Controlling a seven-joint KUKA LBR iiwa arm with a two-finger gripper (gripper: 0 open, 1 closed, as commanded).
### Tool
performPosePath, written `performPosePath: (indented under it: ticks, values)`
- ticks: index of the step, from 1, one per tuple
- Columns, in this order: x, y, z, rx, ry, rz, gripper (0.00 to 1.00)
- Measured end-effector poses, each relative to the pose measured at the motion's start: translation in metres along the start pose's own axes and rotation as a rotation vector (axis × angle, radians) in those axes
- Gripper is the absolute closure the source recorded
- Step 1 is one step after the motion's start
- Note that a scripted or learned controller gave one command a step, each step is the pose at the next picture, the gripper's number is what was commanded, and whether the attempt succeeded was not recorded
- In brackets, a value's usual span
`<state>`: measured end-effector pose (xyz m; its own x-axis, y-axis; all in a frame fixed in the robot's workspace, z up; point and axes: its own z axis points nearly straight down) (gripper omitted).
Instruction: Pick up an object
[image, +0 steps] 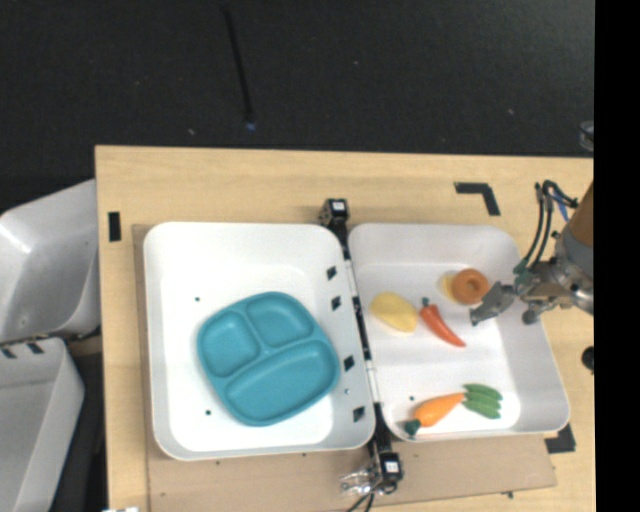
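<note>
The right bin (520, 262) holds several toy foods. An orange round fruit (467, 285) lies near its far right. A red chili pepper (440, 324) lies beside a yellow lemon-like piece (395, 312) in the middle. A carrot (438, 409) and a green pod (484, 399) lie near the front edge. My gripper (508, 306) hangs at the right side of this bin, just right of the orange fruit. It is open, with nothing between its fingers (485, 306).
The left bin (175, 260) carries a blue divided plate (265, 356). A black-clipped ridge (352, 320) separates the two bins. The wooden bench (250, 180) surrounds them, and white equipment (40, 270) stands at the far left.
</note>
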<state>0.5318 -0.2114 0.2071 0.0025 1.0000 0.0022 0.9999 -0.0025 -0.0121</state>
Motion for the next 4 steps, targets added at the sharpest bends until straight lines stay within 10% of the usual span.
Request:
performPosePath:
  ticks: [4]
  values:
    - [0.007, 0.002, 0.107, -0.011, -0.003, 0.001, 0.00]
